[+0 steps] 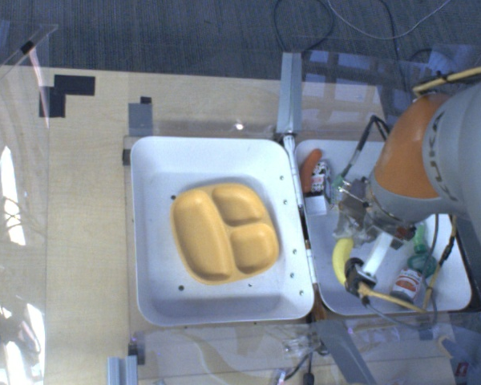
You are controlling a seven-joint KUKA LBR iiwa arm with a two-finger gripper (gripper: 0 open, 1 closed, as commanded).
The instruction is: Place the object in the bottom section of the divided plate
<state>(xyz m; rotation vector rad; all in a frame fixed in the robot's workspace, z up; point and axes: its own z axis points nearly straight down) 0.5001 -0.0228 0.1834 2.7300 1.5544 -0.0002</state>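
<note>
Down in the right bin [458, 293]: the pincer [359, 235], hung from the grey arm [469, 155] below its orange band [409, 159]. Apart or together: no telling, hidden under the wrist.

Just beside the pincer, at its lower left in the view: a small yellow banana-shaped piece [341, 259], flat on the bin floor, not between the pincer's tips as far as can be seen. Touching the pincer or only near it: no telling.

Up and to the left of the pincer, near the bin's far left corner: a red-orange bottle-like thing [313, 172] with a dark label. To the right of the pincer: a green thing [421, 251], partly behind cables. Lower right of the pincer: a small bottle with a red and white label [407, 283], tilted.

Well apart to the left of the pincer, across the metal strip between the bins, in the left bin [148, 295]: the yellow divided plate [194, 239], one long section on its left, two smaller ones on its right. Beyond that, still further left of the pincer: pale worktop [80, 215].
</note>
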